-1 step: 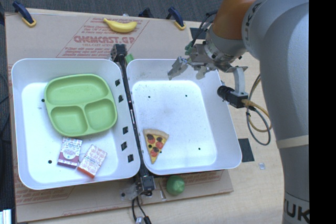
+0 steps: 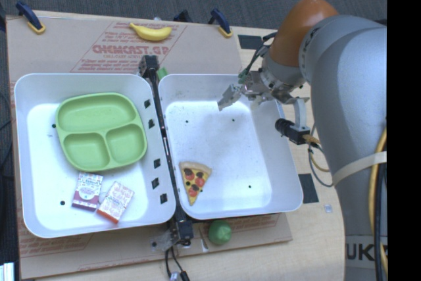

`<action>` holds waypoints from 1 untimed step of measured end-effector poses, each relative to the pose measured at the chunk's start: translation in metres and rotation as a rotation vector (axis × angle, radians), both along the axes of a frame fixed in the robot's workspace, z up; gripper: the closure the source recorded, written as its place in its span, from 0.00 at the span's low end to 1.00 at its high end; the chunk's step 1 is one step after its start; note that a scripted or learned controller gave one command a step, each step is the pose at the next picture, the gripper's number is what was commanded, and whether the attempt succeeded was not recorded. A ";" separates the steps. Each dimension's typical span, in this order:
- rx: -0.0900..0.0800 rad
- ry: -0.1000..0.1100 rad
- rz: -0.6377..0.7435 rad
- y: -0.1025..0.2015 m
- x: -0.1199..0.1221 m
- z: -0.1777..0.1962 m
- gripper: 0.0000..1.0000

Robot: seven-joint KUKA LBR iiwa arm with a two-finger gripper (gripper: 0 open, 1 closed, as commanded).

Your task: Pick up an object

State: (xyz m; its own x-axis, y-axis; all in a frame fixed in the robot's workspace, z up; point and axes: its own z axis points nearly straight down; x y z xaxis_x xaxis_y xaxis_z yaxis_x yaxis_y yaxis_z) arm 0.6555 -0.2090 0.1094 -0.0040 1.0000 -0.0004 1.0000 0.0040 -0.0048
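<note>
Gripper (image 2: pixel 230 99) — poised at the upper middle of the frame, over the top edge of the right bin (image 2: pixel 276 161); whether it is apart or together cannot be told, and nothing is seen in it. Nearest the viewer, at lower centre, a green ball (image 2: pixel 220 232) sits on the bench outside the bins. Just above it, in the right bin's lower left corner, lies the pizza slice (image 2: pixel 193 181) — judged a light, flat, fairly stiff toy; a pinch across its narrow width would likely serve best. Farther left, the left bin holds two small packets (image 2: pixel 103 197) and a green divided plate (image 2: pixel 100 128). Farthest, a banana (image 2: pixel 151 30).
</note>
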 end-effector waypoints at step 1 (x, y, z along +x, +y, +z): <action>0.000 -0.001 0.003 0.035 0.001 -0.018 0.00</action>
